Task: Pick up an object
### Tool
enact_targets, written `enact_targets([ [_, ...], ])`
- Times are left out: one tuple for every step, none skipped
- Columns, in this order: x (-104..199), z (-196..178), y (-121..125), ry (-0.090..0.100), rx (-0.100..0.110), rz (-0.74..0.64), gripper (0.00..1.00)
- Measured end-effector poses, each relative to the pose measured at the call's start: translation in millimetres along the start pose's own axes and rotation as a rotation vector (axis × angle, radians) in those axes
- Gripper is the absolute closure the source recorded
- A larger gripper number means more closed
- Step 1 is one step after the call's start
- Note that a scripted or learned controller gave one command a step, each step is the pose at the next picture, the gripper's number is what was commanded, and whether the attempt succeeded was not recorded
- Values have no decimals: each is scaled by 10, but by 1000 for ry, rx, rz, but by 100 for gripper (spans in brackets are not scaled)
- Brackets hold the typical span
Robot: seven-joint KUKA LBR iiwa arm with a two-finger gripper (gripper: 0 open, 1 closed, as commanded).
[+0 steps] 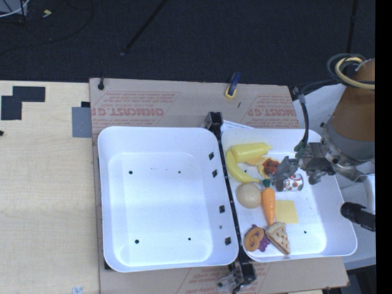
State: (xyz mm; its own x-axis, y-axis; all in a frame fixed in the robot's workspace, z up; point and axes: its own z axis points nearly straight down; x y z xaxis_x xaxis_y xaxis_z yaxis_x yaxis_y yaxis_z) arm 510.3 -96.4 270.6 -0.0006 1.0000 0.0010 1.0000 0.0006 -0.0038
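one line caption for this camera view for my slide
KUKA arm's gripper poised over the right bin among toy foods: banana, carrot, cheese slice.

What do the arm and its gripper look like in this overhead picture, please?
The arm is a bulky rounded body, orange-brown at the top and grey lower down, with a yellow and black cable loop above it. The gripper is small, dark grey metal, with angular fingers.
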Motion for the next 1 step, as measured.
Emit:
enact_targets([
  [468,868,144,2,7,-1,0],
])
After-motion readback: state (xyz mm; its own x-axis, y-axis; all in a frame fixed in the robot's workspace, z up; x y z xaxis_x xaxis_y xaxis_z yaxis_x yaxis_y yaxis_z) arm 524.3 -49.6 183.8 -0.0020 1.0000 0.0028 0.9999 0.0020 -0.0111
